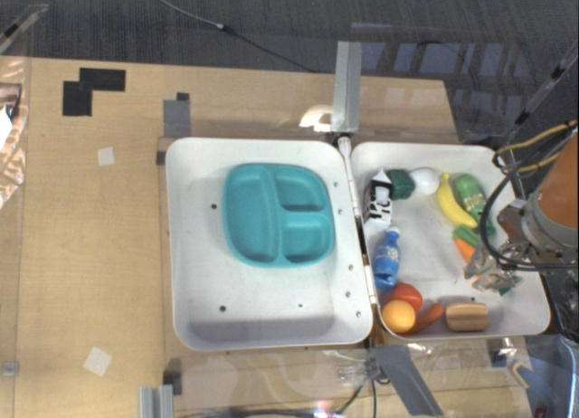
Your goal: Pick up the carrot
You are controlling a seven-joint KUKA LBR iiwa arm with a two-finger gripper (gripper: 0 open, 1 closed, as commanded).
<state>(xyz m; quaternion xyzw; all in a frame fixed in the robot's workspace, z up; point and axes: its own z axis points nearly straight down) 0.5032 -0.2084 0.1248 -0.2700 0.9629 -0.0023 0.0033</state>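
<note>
The carrot (464, 247) is a small orange piece lying in the right bin (425, 226), just below the banana (450, 202) and the green bottle (469, 194). My gripper (489, 273) hangs over the right side of that bin, just right of and below the carrot, close to it. The wrist and its cables cover part of the carrot's right end. I see nothing lifted off the bin floor.
The right bin also holds a blue bottle (387, 259), a black-and-white bottle (379, 201), a white ball (422, 178), a tomato (407, 296), an orange (398, 317) and a brown bun (467, 317). A teal divided plate (277, 213) lies in the left bin (199, 299).
</note>
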